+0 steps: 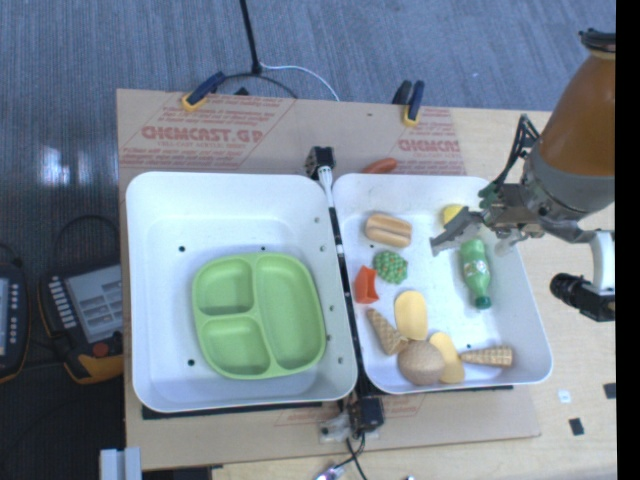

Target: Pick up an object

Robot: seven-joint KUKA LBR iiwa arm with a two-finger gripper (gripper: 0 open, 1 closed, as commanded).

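My gripper (470, 242) hangs over the back right part of the right bin (530, 313). It is open, with one grey finger (443, 238) spread to the left, and nothing sits between the fingers. Just below it lies a green bottle (477, 274), its top end close under the fingers. A small yellow piece (452, 213) lies just behind the gripper. Left of it are a hot dog bun (388, 230) and a green bumpy ball (391, 266).
The right bin also holds a red piece (366, 285), a waffle cone (382, 329), a yellow pear-like piece (411, 314), a brown round item (421, 362) and an ice-cream cone (487, 356). A green divided plate (260, 313) lies in the left bin (160, 218).
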